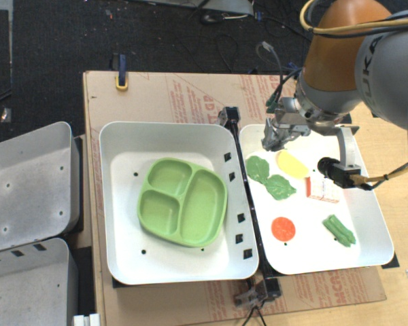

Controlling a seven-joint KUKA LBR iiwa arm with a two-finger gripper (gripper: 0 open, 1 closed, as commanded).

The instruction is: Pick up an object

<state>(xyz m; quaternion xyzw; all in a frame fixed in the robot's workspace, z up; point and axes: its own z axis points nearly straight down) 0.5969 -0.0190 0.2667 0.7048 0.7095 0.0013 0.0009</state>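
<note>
1. The yellow oval piece serves as the landmark. It lies flat in the upper part of the right shallow white bin, which stands on the brown board worktop.
2. The gripper hangs just up and to the left of the yellow oval piece, over the bin's upper left corner. The view does not show how far open it is, and no thing shows in its grasp.
3. The grey arm, with its orange band, comes in from above and to the right of the yellow oval piece.
4. The green leaf-shaped piece lies flat just to the left of and below the yellow oval piece. Whether the two touch at their edges cannot be told.
5. A small white and red flat piece lies near the yellow oval piece, below and to its right.
6. A red round disc lies well below the yellow oval piece, a little to its left.
7. A green ridged oblong piece lies at a slant well apart from the yellow oval piece, below and to its right.
8. The left shallow white bin stands to the left of the yellow oval piece, side by side with the right bin. Near its middle it holds a pale green three-compartment plastic plate, lying flat.
9. A blue and yellow clamp sits on the worktop's far edge, far up and to the left of the yellow oval piece.
</note>
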